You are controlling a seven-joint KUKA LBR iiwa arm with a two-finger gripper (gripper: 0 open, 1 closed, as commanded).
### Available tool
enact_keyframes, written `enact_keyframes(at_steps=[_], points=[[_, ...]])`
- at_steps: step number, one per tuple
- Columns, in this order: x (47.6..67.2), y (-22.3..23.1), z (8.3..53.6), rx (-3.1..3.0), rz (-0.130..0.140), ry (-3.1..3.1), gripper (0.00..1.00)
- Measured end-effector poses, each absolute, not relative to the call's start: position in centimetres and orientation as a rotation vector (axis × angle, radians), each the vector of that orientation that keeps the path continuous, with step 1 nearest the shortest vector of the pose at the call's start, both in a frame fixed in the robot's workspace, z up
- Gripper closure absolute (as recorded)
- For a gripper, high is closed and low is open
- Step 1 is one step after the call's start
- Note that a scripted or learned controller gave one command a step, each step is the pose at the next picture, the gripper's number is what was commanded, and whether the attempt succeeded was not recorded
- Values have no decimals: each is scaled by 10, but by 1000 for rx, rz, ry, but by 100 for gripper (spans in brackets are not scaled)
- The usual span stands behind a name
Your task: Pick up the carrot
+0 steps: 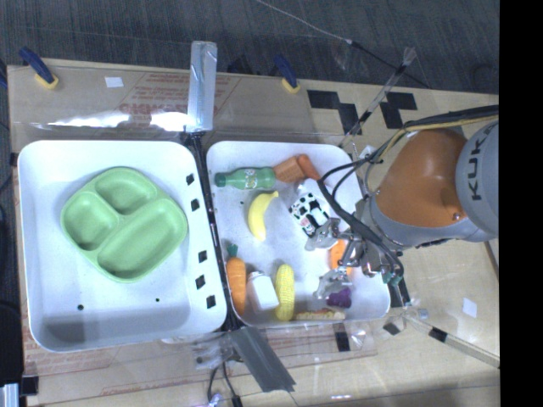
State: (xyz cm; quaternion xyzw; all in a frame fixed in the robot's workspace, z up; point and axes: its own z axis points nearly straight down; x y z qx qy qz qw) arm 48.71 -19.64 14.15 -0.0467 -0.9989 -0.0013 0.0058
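the arm's end effector (339,265) hovers low in the right bin (222,227), grip unclear; the carrot (236,283) lies untouched across it, awaiting approach.

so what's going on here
A robot arm reaches into the right bin, which holds toy food. Its gripper is low near the bin's right side, over small orange and purple items. The carrot lies against the left wall, apart from the gripper. The left bin holds a green plate.
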Motion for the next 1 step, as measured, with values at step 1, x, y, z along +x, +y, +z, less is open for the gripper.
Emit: enact_keyframes(at_steps=[1], points=[[478, -208, 93, -530, -2, -3097, 0]])
